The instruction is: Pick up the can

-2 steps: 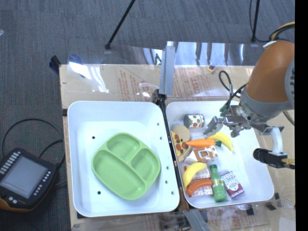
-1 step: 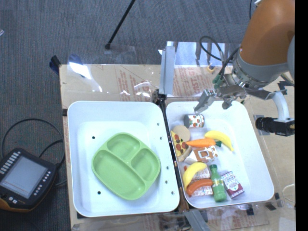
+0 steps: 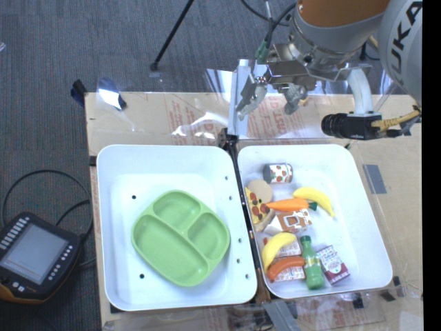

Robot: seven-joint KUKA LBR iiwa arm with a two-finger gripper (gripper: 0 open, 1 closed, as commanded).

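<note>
The can (image 3: 278, 173) is small, with a red and white label, and lies on its side in the far part of the right bin (image 3: 358, 185). My gripper (image 3: 272, 102) hangs high above the bench, behind the far rim of the right bin, up and back from the can. Its two fingers (image 3: 251, 101) stand spread apart and open, with nothing between them.
Around the can lie a pizza slice (image 3: 258, 203), a carrot (image 3: 286, 204), two bananas (image 3: 314, 198), a small carton (image 3: 296, 221), a green bottle (image 3: 312, 262), a sausage (image 3: 284, 268) and a red box (image 3: 335, 265). The left bin (image 3: 117, 164) holds a green divided plate (image 3: 180, 236).
</note>
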